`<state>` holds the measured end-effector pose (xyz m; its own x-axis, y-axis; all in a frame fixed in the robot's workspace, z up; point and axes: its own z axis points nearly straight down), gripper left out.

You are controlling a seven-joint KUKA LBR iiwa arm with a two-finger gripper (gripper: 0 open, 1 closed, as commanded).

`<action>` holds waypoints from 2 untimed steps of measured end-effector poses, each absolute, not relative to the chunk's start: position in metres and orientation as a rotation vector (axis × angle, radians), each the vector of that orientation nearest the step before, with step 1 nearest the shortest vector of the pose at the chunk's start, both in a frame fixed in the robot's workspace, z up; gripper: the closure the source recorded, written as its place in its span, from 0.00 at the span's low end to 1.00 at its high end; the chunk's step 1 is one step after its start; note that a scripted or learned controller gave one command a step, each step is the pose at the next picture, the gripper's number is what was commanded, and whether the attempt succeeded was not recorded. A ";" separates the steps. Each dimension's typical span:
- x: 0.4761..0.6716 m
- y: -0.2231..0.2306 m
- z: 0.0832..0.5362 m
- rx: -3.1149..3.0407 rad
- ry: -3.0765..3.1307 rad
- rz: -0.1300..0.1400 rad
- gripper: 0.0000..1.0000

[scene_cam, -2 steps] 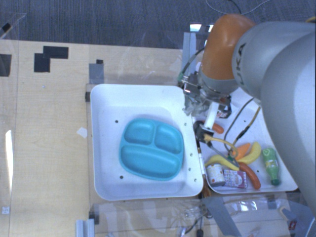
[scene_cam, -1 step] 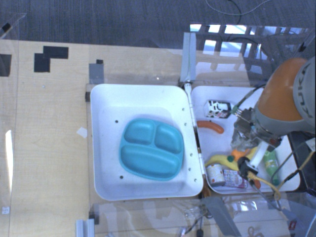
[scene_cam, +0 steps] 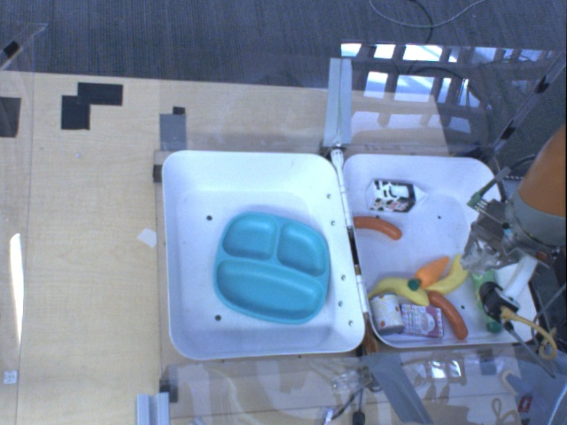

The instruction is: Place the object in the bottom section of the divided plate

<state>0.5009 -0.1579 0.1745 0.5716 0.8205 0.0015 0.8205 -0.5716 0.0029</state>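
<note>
Camera view, slanted down on both bins. Divided plate (scene_cam: pixel 271 268): turquoise, rounded, two small sections at its 12 o'clock side and one long bottom section (scene_cam: pixel 266 292) at 6 o'clock. It lies flat near the middle of the left bin (scene_cam: pixel 190 237), nothing in it.

Right bin (scene_cam: pixel 443 180) holds the loose items. Black-and-white carton (scene_cam: pixel 392 196) at 11 o'clock. Orange-red sausage (scene_cam: pixel 376 227) toward 9 o'clock. Banana (scene_cam: pixel 399 286) and carrot (scene_cam: pixel 434 271) touch near the centre. At 6 o'clock: small can (scene_cam: pixel 386 312), pink-and-white packet (scene_cam: pixel 422 320) and a second sausage (scene_cam: pixel 448 314), close together.

Gripper (scene_cam: pixel 483 257) sits over the right bin's 3 o'clock edge, just beside the carrot tip. Arm (scene_cam: pixel 542 189) is cut off by the frame. Glare and clutter blur the tool; cannot tell whether it is released or clenched, and no item is seen in its grasp. Something green (scene_cam: pixel 483 282), possibly another toy, is partly hidden under it.

Carton, can and packet bear print, too small to read.
</note>
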 end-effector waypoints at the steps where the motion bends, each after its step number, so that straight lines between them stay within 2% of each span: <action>1: 0.505 -0.130 0.123 2.978 1.004 0.001 1.00; 2: 0.505 -0.130 0.123 2.978 1.004 0.001 0.00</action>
